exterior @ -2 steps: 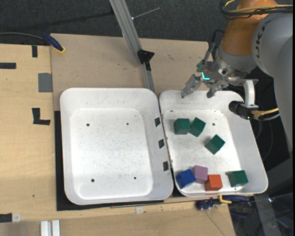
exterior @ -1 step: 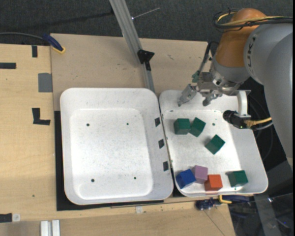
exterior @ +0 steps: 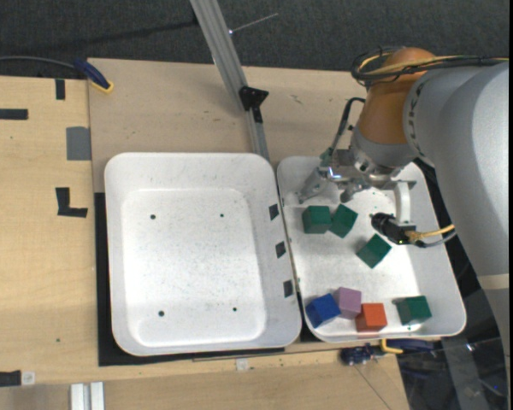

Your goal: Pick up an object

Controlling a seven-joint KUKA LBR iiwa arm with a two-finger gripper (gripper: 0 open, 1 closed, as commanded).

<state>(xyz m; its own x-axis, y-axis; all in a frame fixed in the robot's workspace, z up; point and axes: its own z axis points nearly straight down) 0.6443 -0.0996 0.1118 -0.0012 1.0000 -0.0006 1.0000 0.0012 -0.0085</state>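
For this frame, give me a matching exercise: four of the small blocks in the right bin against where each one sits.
Things:
1. small blue cube
2. small orange cube
3. small lilac cube
4. lone dark green cube

Places:
A. between the blue and orange ones
B. near the bin's front right corner
C. at the bin's front left corner
D. at the front rim, right of the lilac one

Pairs: 1-C, 2-D, 3-A, 4-B

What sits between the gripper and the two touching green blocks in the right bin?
Nothing visible. The gripper hangs at the top of the right bin, just above the pair of green blocks that touch each other. White bin floor lies between them. The other blocks sit lower in the bin, off that path.
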